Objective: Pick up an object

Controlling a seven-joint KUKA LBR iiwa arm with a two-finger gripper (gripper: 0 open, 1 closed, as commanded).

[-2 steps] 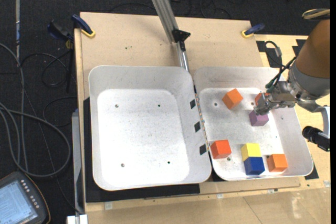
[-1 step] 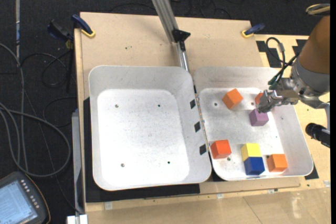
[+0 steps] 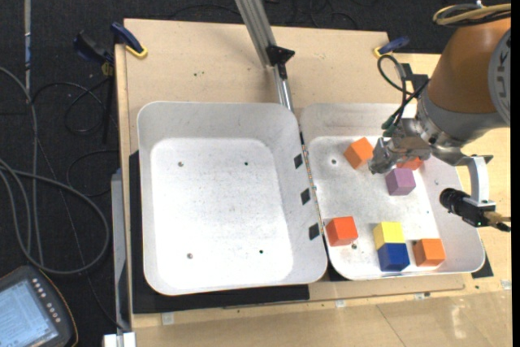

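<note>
Hovering low over the right-hand shallow white plastic bin [image 3: 455,256], my two-finger gripper [image 3: 388,160] sits among the blocks near the bin's upper middle, and from this slanted view I cannot tell how it is set or whether anything is in it. Just to its left lies a tilted orange cube [image 3: 358,152]; just below and to its right lies a pale purple cube [image 3: 400,180], close enough that it may be touching me, though I cannot say so. A sliver of red-orange [image 3: 413,164] peeks out beside my wrist, partly hidden, and I cannot tell what shape it is. Along the bin's near edge sit four more pieces, well apart from me: a second orange cube [image 3: 342,230], a yellow cube [image 3: 388,234] touching a dark blue cube [image 3: 394,256] below it, and a third orange cube [image 3: 429,252] just to the right. The left-hand shallow white bin [image 3: 162,134] has nothing to do with this try. As I judge it, the approach is done and I am down at picking height, but nothing looks lifted; every block I can see rests on the bin floor. The grasp itself and the lift are what is left.
</note>
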